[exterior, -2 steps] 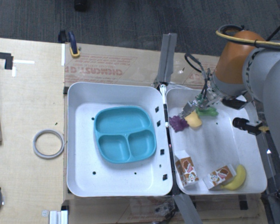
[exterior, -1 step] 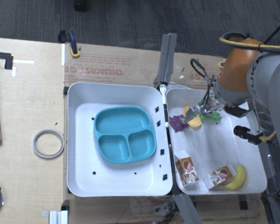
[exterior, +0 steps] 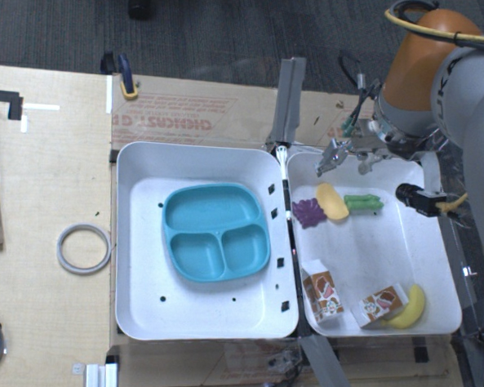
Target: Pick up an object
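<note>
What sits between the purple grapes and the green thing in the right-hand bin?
In the camera view, a yellow lemon-shaped piece lies between the purple grapes and the green piece.

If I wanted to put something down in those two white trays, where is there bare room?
Left bin: a bare rim of floor around the blue divided plate. Right bin: bare middle, between the yellow piece above and the cartons and banana below. Crowded by the pincer.

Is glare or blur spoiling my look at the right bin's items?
Camera view: even, soft light, no harsh glare on the right bin. Purple grapes, yellow piece and banana read clearly. The gripper looks slightly soft and small.
</note>
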`<state>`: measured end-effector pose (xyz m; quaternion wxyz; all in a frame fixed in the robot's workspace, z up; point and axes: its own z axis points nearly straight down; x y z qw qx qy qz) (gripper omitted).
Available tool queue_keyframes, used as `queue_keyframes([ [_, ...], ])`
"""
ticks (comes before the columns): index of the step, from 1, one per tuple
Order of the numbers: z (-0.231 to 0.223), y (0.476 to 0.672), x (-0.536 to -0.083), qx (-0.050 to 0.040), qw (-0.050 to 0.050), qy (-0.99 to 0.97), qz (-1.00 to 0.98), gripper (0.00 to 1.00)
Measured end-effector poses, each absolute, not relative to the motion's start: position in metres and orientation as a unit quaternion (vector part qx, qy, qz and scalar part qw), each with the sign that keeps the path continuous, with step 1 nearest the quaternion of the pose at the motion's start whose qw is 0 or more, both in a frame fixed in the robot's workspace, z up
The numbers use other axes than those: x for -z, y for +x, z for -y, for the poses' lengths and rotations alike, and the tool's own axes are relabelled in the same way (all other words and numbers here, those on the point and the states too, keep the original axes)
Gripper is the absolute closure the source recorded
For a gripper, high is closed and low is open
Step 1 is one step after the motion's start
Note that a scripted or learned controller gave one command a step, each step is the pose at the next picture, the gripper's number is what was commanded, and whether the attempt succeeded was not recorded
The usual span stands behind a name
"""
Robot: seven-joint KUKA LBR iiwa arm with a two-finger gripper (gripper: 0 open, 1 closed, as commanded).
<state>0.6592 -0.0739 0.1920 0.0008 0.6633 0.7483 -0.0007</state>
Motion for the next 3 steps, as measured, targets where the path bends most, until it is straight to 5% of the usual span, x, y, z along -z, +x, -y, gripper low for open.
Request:
queue_keyframes([
  [1,0.1016,0.6201,-0.0925,0.0003,0.001,0.659,-0.752,0.0],
  [2,0.1029,0.6201,-0.1016,0.0004,0.001,0.66,-0.752,1.0],
  [3,0.1029,0.6201,-0.1015,0.0005,0.001,0.66,-0.752,0.0],
])
